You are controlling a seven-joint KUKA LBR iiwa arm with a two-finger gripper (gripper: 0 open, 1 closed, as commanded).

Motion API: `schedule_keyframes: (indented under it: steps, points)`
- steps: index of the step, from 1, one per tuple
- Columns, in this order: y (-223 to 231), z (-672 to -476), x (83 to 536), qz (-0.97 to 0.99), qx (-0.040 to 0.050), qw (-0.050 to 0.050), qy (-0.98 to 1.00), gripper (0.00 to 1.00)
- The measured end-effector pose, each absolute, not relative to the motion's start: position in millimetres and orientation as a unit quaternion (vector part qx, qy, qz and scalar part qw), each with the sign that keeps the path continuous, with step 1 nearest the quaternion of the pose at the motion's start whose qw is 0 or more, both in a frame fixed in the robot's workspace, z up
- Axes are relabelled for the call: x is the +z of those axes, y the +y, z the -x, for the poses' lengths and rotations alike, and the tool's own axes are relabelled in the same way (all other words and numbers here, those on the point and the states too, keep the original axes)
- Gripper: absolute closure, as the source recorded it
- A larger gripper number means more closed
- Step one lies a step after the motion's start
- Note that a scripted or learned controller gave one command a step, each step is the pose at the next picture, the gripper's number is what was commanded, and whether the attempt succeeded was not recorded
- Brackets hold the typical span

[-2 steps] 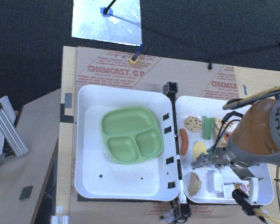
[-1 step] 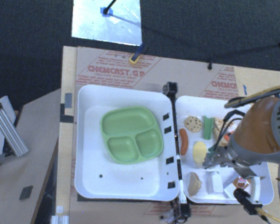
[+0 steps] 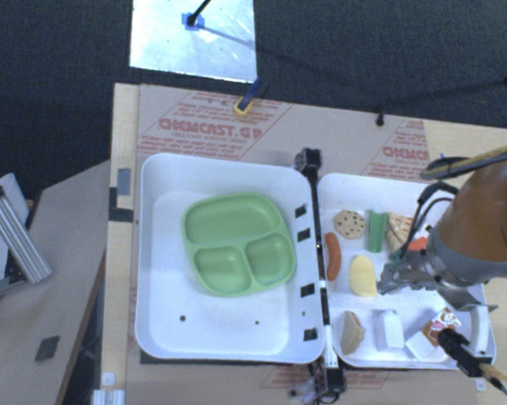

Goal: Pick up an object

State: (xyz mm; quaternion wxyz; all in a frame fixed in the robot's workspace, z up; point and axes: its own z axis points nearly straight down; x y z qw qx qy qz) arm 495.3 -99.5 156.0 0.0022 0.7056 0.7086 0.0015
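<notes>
The arm's orange band and grey wrist cover the right bin's [image 3: 342, 185] right part, partly hiding a toast-like piece [image 3: 399, 226] and a red item [image 3: 417, 244]. The left bin [image 3: 159, 233] holds a green divided plate [image 3: 238, 244]. The right bin holds a cookie [image 3: 350, 223], green block [image 3: 376, 230], hot dog [image 3: 331, 255], yellow piece [image 3: 363, 275], tan piece [image 3: 352, 331] and white blocks [image 3: 390, 329]. The hand [image 3: 394, 276] hangs just beside the yellow piece; its opening and grasp cannot be made out.
</notes>
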Motion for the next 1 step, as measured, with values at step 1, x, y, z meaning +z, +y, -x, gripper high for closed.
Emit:
schedule_keyframes:
  steps: [1]
  points:
    - [-94.2,-503.7,203.2,-0.705,0.0022,0.003,0.709,1.00]
